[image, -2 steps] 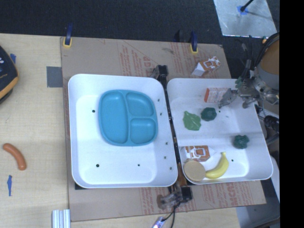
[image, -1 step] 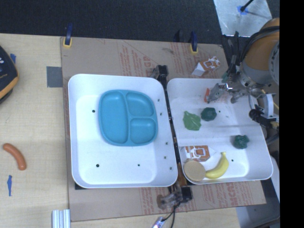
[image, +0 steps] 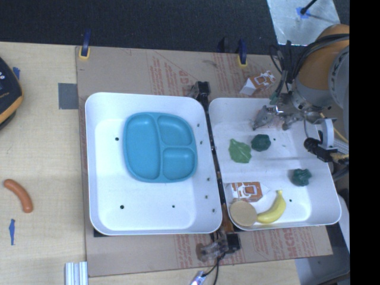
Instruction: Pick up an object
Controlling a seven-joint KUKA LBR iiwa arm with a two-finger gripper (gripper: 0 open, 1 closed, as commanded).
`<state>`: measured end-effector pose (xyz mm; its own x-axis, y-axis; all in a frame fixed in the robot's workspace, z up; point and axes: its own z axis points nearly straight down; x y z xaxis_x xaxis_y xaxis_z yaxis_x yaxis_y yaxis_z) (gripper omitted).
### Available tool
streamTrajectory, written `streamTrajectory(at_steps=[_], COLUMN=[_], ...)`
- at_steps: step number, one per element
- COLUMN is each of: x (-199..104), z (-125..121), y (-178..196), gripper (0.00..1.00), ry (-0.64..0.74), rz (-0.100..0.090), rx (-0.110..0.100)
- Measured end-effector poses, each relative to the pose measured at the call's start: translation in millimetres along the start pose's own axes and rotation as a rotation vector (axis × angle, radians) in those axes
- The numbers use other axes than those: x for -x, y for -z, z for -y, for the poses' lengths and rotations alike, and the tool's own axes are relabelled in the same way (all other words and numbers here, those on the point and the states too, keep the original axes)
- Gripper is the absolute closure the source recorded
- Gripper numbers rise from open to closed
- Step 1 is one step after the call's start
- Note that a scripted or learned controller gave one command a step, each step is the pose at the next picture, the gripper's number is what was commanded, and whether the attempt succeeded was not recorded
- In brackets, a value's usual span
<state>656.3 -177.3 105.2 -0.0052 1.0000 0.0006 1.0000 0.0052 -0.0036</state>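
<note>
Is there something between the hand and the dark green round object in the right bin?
Nothing visible does. The hand hangs just above the dark green round object, and bare white bin floor lies between them; the light green leaf-shaped piece lies off to its left.

Right bin (image: 332,209) is pretty crowded: green leaf (image: 240,151), two dark green lumps (image: 260,142) (image: 301,176), banana (image: 272,208) and a round disc (image: 242,214) along the near wall. Open floor sits mid-bin. Left bin (image: 98,177) has room around the blue divided plate (image: 160,146).

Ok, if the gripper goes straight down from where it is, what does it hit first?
Probably bare floor of the right bin. The gripper sits just up-right of the dark green lump, though depth is unclear.
</note>
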Motion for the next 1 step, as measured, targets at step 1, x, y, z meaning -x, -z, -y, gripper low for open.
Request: streamTrajectory(at_steps=[1], x=[-40.9], z=[18.4], y=[-13.6], gripper=[0.00], ry=[0.002], rz=[0.001], rx=[-0.001])
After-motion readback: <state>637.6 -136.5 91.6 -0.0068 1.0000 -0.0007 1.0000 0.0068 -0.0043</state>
